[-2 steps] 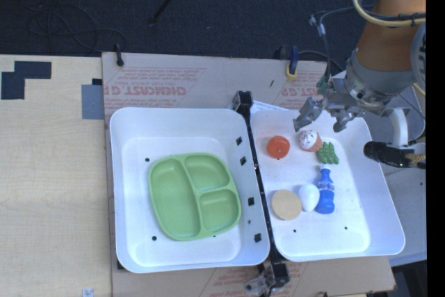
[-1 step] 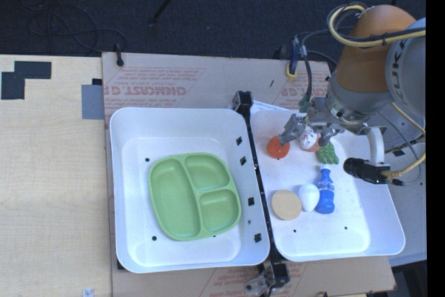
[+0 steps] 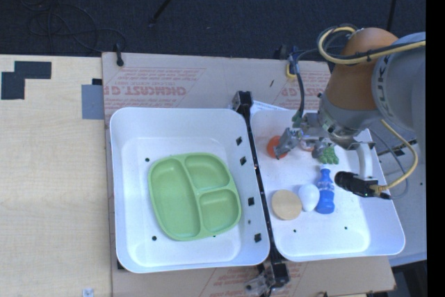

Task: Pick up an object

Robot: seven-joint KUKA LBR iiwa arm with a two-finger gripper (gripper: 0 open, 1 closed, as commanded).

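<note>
My gripper hangs low in the right bin, far end; finger state I cannot tell. The orange object lies just left of it, touching or nearly. Blue bottle stands nearer, to the right.

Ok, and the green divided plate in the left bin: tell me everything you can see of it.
The green divided plate is pale green and looks like matte plastic, a rounded rectangle with three compartments: one long one on its left side, two smaller ones on its right. It lies flat, right side up and slightly skewed, on the floor of the left bin, toward the bin's lower right. Nothing lies in it; the gripper is apart, over the right bin.
</note>
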